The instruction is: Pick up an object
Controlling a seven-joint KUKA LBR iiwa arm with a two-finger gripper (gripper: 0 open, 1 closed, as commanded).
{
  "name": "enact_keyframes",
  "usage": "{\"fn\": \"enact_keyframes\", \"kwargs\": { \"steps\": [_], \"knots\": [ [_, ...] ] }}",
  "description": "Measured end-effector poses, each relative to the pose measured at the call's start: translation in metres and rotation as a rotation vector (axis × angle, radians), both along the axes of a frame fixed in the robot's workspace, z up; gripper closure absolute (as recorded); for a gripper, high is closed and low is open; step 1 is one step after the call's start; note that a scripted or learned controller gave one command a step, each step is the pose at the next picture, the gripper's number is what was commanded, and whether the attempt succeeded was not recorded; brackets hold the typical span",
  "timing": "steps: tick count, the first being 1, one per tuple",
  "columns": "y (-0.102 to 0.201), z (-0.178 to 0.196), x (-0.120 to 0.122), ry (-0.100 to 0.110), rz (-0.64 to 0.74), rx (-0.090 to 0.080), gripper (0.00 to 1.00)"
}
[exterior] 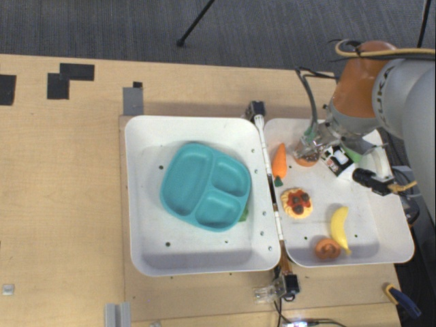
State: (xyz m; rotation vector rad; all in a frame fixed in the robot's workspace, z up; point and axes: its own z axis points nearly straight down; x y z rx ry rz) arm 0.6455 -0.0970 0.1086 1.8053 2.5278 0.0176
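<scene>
Two shallow white bins sit side by side on our bench. We work in the right bin [381,251], our gripper [310,148] low near its far edge over a small brownish object [306,159]; whether it grips we cannot tell. We should descend squarely, staying off the carrot [279,161] by the dividing wall. Open room lies toward the bin's middle.
</scene>
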Motion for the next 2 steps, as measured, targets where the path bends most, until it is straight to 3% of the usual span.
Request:
{"fn": "enact_keyframes", "kwargs": {
  "steps": [1, 2],
  "knots": [
    [-0.0564, 0.0788, 0.0243, 0.031, 0.250, 0.004, 1.00],
    [-0.0561, 0.0786, 0.0242, 0.031, 0.250, 0.005, 0.00]
  ]
}}
